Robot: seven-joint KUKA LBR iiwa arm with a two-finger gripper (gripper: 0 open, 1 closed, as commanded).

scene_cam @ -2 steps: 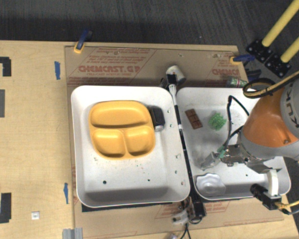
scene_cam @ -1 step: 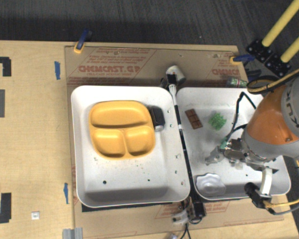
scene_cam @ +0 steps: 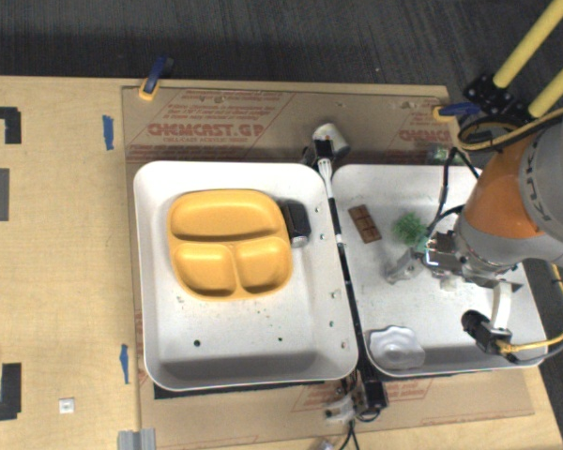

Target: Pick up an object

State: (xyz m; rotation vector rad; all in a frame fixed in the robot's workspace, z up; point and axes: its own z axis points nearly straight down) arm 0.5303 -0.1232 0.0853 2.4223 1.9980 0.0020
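Note:
In the right bin [scene_cam: 507, 350], a small green object [scene_cam: 412, 228] lies near the middle, with a brown rectangular bar [scene_cam: 363, 223] to its left. A clear, rounded plastic piece [scene_cam: 396, 347] sits at the bin's front left corner. My gripper [scene_cam: 420, 264] is low in the right bin, just in front of the green object and to the right of the bar. The grey arm with its orange band [scene_cam: 499, 209] hides the bin floor behind the gripper. Nothing visibly hangs from the gripper.
The left bin [scene_cam: 225, 345] holds a yellow divided plate [scene_cam: 230, 240] with a small black object [scene_cam: 296, 221] at its right edge. A black cable and connector [scene_cam: 483, 331] trail from the wrist over the right bin's front right. Yellow poles [scene_cam: 540, 26] stand at the back right.

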